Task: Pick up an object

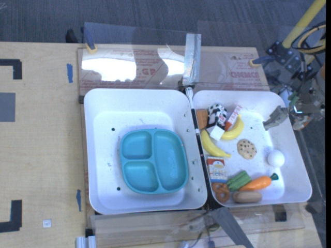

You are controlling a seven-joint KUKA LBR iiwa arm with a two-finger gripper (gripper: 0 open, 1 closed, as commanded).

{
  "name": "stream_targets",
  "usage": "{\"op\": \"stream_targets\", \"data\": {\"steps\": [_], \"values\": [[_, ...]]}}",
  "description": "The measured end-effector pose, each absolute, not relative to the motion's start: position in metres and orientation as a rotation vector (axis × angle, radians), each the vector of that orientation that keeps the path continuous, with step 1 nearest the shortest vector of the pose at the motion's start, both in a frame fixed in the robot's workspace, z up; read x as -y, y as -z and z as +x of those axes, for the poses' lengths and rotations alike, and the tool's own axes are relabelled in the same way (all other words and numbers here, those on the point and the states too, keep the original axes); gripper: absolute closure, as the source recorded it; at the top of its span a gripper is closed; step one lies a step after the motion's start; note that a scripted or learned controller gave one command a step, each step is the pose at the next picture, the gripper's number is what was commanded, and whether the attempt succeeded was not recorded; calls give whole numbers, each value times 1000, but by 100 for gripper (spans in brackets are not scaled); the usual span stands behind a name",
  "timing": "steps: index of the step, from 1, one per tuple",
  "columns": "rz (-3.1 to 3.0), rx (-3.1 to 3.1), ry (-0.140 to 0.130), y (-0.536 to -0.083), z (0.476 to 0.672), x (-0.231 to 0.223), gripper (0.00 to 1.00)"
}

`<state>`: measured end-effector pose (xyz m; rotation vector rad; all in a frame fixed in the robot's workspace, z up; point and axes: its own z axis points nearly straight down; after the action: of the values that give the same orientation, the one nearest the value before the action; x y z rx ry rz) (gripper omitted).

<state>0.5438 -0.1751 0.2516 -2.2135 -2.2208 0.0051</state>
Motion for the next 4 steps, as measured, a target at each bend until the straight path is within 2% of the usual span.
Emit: {"op": "stream_targets", "data": {"steps": [1, 2, 3, 4], "values": [[-2088, 2328, -10, -125, 497, 127, 0], [-2218, 2242, 12, -91, 554, 127, 0], [-2242, 2204, 1, -154, 564, 158, 0], [-2271, 2173, 1, -107, 630, 130, 0]]}}
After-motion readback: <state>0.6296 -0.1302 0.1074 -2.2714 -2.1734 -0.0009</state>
